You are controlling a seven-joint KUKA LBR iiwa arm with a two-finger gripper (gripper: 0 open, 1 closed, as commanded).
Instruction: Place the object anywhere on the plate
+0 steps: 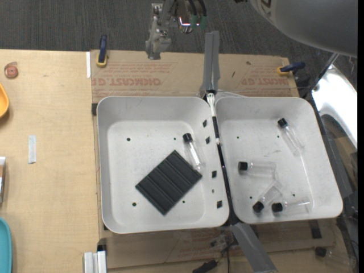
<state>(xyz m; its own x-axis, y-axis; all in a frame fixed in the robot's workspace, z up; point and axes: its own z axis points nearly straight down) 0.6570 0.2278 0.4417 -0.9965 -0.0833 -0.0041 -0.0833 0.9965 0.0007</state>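
The dark ribbed plate [169,182] lies flat toward the near side of the left bin [114,220], turned so its corners point at the bin's walls. The object, a clear vial [193,152] with a black cap, lies on the bin floor just beside the plate's far right edge, cap pointing away from the plate. Whether its base touches the plate cannot be told; it is not on the plate.

The right bin [327,169] sits against the left one and holds more capped vials: one [289,134] near the far right wall, one [257,167] near the middle, and two [267,201] close together at the near wall.

Both bins rest on a sheet of printed cardboard [142,75] on the pale wooden counter [51,152]. A blue clamp [102,45] grips the cardboard's far left corner and another clamp [289,69] its far right.

The gripper [154,53] hangs over the cardboard's far edge, beyond the left bin and well apart from the vial and plate. Nothing shows in its grasp; whether it is open or closed cannot be told.
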